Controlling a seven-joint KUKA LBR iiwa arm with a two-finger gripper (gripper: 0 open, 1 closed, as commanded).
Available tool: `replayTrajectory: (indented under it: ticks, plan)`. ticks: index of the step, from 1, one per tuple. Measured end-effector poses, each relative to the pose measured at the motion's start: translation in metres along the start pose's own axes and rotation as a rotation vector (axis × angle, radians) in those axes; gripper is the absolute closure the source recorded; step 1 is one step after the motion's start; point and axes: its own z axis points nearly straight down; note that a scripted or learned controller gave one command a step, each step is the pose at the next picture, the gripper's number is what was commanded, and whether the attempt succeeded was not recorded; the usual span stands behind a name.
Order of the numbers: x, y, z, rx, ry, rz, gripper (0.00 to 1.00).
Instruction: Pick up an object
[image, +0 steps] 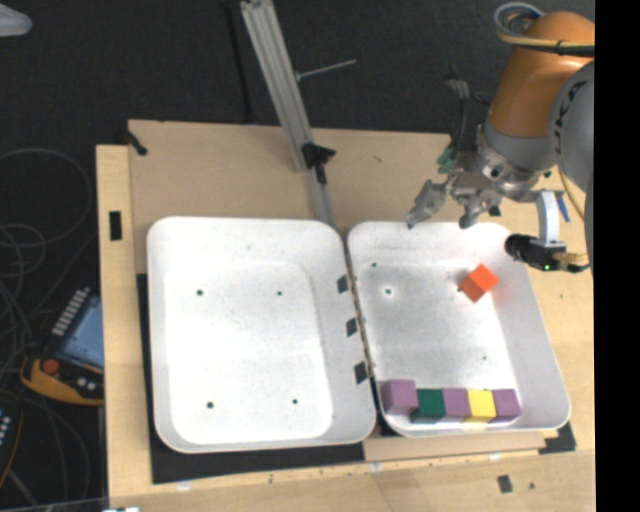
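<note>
An orange block (478, 283) lies alone in the upper right part of the right bin (430, 320). Along that bin's near edge runs a row of blocks: purple (400, 394), green (430, 404), a second purple (456, 402), yellow (482, 403) and a third purple (506, 402). My gripper (441, 208) hangs over the far rim of the right bin, up and left of the orange block, open with nothing between its fingers.
The left bin (250, 330) sits beside the right one, joined by a hinge strip (352, 325). A slanted metal pole (290, 100) rises behind the bins. Cables and a handheld pendant (70, 350) lie off the bench at left.
</note>
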Motion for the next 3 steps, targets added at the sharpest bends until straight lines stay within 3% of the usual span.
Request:
replayTrajectory:
  ticks: [1, 2, 3]
  plan:
    - [-0.001, 0.001, -0.012, -0.003, -0.002, -0.004, 1.0]
    - [-0.001, 0.0, -0.011, -0.001, -0.003, -0.004, 0.0]
    - [-0.065, 0.006, 0.139, 0.005, 0.001, 0.009, 0.0]
